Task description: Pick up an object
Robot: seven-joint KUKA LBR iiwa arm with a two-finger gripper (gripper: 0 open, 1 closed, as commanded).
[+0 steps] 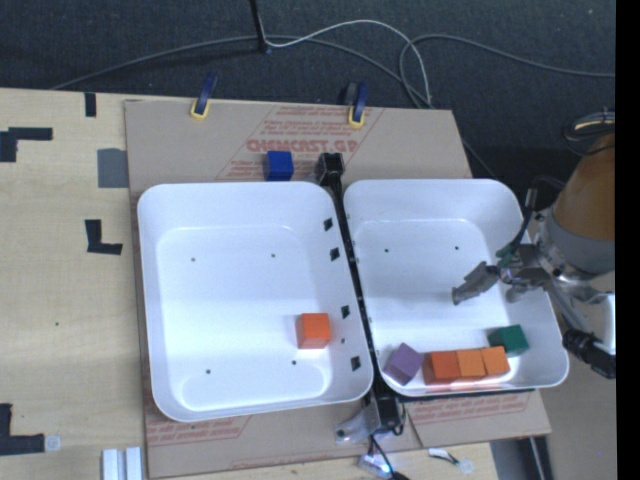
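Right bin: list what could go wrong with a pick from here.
1. The purple block, orange blocks and green block sit packed in a row against the right bin's near wall, so the end effector may hit the wall or nudge neighbours.
2. The blocks touch, so it could wedge between them or grab two.

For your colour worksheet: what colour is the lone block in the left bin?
Orange block, seen in the camera view.

A blue block [279,164] sits on brown cardboard [400,138] behind two white bins [160,268], beneath loose grey cables [330,33].
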